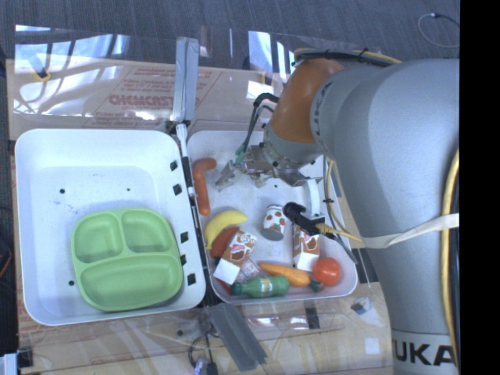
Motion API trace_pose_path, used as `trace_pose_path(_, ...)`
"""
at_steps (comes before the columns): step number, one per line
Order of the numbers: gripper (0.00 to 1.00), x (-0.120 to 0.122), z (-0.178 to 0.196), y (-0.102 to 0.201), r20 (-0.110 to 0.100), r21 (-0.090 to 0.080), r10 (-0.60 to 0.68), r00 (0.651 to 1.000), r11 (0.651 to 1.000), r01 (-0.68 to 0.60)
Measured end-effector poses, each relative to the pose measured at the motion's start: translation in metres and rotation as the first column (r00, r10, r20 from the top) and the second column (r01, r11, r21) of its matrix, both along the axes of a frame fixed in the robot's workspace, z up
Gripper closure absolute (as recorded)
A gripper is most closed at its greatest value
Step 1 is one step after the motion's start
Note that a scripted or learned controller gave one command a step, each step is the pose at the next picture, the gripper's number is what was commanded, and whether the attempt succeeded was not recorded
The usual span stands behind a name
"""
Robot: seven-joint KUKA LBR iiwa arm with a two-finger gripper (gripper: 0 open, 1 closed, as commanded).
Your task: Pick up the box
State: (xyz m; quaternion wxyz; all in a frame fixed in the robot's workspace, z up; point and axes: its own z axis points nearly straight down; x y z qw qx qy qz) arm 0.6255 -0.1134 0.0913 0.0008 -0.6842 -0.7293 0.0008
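In the right bin two small brown-and-white boxes lie among toy food. One box is tilted near the bin's front left, just below a banana. The other box stands near the right wall, beside a tomato. My gripper hangs over the back of this bin, to the right of a sausage, well behind both boxes. Nothing shows in its grasp.
A small can sits between the boxes. A carrot and a green bottle lie along the front wall. The left bin holds a green divided plate. The arm's bulk covers the bin's right side.
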Motion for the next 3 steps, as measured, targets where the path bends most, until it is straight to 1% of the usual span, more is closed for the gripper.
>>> trace_pose_path(1, 0.00, 0.032, 0.002, 0.013, 0.001, -0.001, -0.040, 0.999, 0.999, 0.040)
trace_pose_path(2, 0.00, -0.086, 0.002, -0.005, -0.002, 0.000, -0.175, 0.985, 0.985, 0.175)
trace_pose_path(3, 1.00, -0.086, 0.011, -0.005, -0.005, 0.000, -0.169, 0.986, 0.986, 0.169)
